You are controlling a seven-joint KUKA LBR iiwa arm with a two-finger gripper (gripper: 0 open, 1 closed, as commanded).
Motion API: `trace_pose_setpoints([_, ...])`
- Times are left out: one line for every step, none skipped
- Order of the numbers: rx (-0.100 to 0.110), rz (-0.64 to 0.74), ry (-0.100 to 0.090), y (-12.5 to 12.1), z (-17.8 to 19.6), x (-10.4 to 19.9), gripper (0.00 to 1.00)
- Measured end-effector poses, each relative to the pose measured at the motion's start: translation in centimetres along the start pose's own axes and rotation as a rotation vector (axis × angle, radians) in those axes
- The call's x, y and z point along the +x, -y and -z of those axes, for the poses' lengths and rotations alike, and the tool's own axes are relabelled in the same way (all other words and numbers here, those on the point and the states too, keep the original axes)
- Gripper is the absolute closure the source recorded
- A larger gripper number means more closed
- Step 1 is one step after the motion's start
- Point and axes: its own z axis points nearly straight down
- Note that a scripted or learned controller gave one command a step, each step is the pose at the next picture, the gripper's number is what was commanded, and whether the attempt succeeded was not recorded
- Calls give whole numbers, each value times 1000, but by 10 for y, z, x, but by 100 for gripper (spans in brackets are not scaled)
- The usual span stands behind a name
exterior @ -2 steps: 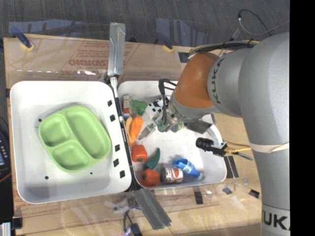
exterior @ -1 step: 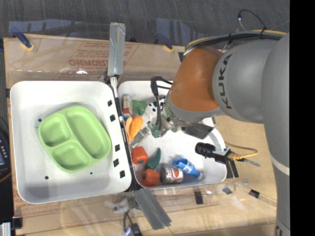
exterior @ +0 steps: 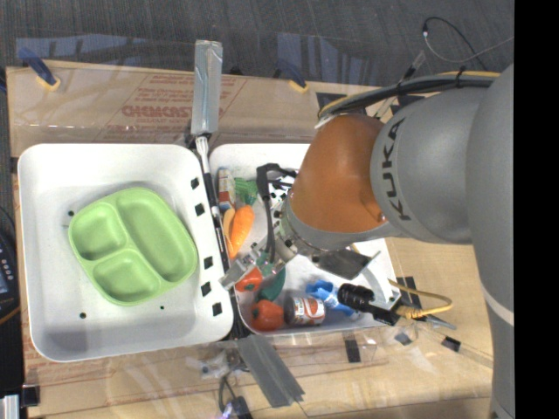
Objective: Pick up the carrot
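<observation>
The carrot (exterior: 241, 224) is a short orange piece lying in the right bin (exterior: 234, 157), close to its left wall. My gripper (exterior: 254, 264) hangs low in that bin, just in front of the carrot's near end and under the orange wrist band. A small red thing (exterior: 249, 280) sits right at the gripper's tip; whether it is gripped is hidden. The carrot itself lies free on the bin floor.
The left bin (exterior: 44, 234) holds a green divided plate (exterior: 131, 244). In the right bin lie a red tomato (exterior: 268, 315), a small can (exterior: 307, 310), a blue piece (exterior: 321, 287), a little bottle (exterior: 225, 184) and a black-and-white thing (exterior: 276, 184). The arm covers the bin's right half.
</observation>
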Motion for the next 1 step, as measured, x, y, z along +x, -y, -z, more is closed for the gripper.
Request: trace_pose_setpoints([1,-292,1,-27,-1,-104,0])
